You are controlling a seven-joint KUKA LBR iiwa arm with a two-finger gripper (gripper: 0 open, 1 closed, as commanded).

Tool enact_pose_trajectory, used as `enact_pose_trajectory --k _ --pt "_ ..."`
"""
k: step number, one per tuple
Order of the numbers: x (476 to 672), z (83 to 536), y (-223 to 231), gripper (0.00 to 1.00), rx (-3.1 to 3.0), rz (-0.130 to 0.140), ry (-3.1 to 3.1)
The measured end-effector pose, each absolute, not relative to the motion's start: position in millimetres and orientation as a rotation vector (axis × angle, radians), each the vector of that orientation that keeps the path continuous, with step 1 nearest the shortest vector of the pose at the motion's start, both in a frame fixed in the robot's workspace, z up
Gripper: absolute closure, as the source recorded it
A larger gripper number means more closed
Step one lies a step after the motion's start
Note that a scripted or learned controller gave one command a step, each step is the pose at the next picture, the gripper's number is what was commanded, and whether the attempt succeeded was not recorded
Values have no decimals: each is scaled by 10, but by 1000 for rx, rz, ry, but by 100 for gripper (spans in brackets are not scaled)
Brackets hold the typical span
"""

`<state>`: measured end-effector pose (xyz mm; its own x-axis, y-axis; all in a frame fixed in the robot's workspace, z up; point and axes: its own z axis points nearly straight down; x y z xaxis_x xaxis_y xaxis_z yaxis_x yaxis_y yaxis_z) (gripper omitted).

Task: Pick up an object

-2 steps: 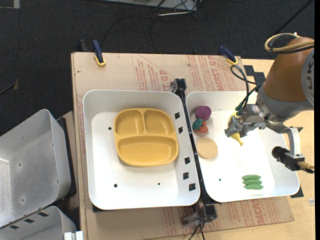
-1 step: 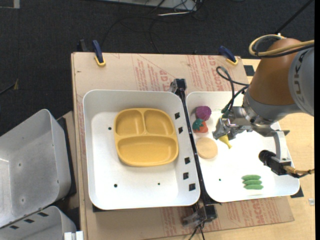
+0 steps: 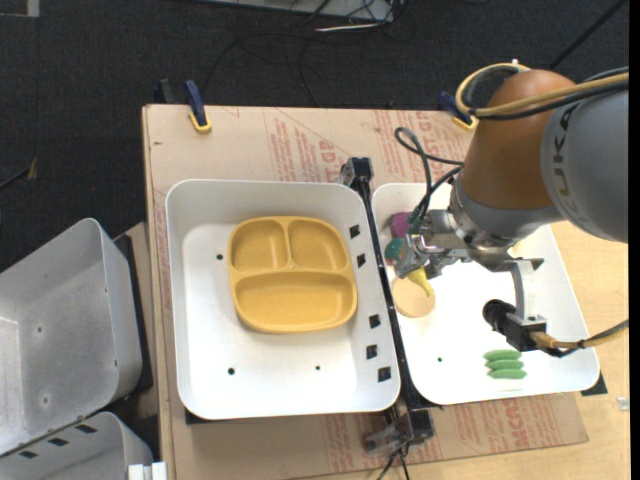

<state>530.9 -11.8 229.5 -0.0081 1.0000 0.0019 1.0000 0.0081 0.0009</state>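
Yellow divided tray [image 3: 293,273] in left bin [image 3: 190,268], green pods [image 3: 506,364] in right bin [image 3: 570,298] (hand [image 3: 412,260] grip unclear)

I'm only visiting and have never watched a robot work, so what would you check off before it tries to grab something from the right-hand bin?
1. Gripper over the right bin: ok, at its left side.
2. A target underneath: ok, a pale round object lies just below it.
3. Fingers open or shut: cannot tell.
4. Anything held already: cannot tell, wrist and cables hide it.
5. Other pickable items: ok, green pieces near the front edge.
6. Yellow tray out of the way: ok, in the left bin.
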Motion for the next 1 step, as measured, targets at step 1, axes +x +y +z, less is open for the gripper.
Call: enact_pose_trajectory --k 1 --pt "5225 2331 520 100 -2209 -3 -2232"
